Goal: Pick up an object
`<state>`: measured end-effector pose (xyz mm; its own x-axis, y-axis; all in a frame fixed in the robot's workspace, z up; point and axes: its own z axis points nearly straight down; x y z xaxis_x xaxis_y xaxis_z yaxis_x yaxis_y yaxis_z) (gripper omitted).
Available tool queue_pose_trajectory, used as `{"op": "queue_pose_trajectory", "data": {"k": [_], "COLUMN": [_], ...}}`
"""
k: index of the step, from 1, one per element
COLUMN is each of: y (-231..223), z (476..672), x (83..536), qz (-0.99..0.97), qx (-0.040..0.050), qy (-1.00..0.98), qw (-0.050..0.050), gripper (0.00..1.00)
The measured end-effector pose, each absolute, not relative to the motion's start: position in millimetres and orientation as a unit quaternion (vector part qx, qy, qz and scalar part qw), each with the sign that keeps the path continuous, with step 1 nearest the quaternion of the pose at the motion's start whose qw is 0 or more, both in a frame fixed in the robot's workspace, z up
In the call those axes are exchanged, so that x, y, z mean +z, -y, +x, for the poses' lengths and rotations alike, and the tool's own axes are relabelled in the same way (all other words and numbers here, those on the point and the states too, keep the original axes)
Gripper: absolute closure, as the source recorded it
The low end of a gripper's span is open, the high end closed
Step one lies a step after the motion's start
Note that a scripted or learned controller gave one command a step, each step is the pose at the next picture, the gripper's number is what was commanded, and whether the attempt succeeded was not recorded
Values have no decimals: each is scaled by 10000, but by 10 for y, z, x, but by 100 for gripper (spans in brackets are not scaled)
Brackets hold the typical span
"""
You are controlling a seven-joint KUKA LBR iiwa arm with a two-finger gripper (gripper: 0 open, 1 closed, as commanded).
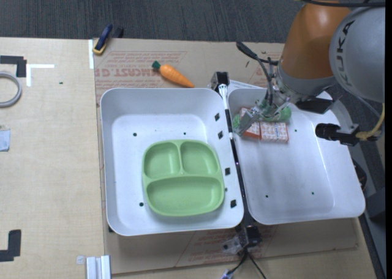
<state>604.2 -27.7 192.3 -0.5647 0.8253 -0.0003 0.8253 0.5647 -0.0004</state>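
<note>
A green divided plate (182, 177) lies in the left white bin (122, 149). In the right bin (306, 180), near its far left corner, lie a red-and-white packet (274, 131) and a grey-green object (247, 119) beside it. My gripper (273, 107) reaches down over these objects at the far end of the right bin, under the orange band of the arm. Its fingertips are right above or touching the packet and a small green item; the arm hides part of that spot.
A toy carrot (174, 74) lies on the cardboard behind the left bin. A blue-and-yellow clip (102, 39) sits at the cardboard's far left corner. A ring of tape (8, 89) lies at the bench's left edge. Cables hang near the arm at right.
</note>
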Motion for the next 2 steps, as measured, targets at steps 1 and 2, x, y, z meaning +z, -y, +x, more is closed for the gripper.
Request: {"op": "queue_pose_trajectory", "data": {"k": [1,2], "y": [473,301], "z": [5508,6126], "x": [1925,1925], "qz": [3533,3399], "qx": [0,2], "qy": [-9355,-9405], "qw": [3,15], "gripper": [0,0]}}
